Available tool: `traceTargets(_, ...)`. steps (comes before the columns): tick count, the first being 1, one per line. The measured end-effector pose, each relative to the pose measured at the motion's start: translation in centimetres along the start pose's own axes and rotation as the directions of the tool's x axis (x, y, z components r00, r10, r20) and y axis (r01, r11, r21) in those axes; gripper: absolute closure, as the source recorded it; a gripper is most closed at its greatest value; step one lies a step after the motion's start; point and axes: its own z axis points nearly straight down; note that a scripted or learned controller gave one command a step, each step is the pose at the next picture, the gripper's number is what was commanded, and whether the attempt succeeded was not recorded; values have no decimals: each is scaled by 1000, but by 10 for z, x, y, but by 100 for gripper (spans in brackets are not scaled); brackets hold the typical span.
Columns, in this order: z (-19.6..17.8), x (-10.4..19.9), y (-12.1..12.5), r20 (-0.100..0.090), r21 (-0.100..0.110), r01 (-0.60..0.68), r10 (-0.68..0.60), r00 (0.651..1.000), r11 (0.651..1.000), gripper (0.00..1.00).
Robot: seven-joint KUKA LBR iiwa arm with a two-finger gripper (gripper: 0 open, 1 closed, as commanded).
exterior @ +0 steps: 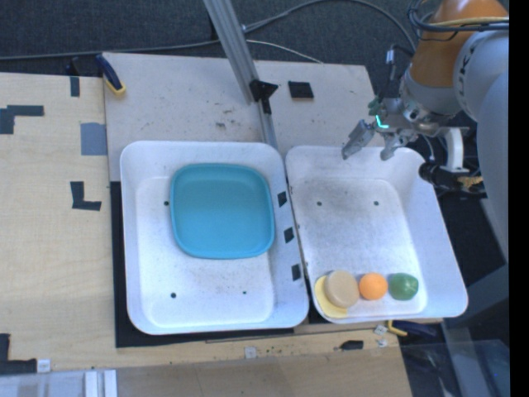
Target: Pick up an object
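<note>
End effector (371, 145) hung over far edge of right bin (430, 222), fingers spread apart w/ nothing between them. Objs sat well away from it, in a row along that bin's near edge: tan disc (340, 287) resting on a yellow piece (324, 301), orange ball (373, 286) just beside it, then green ball (402, 285). Left bin (140, 222) held a blue plate (221, 210). Both bins on desk (173, 98).
</note>
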Motion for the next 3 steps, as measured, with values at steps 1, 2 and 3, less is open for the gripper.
traceTargets(1,0,0,0,0,0,0,0,1000,1000,0)
traceTargets(2,44,5,0,0,4,0,0,1000,1000,0)
traceTargets(3,89,-1,-3,0,4,0,0,1000,1000,0)
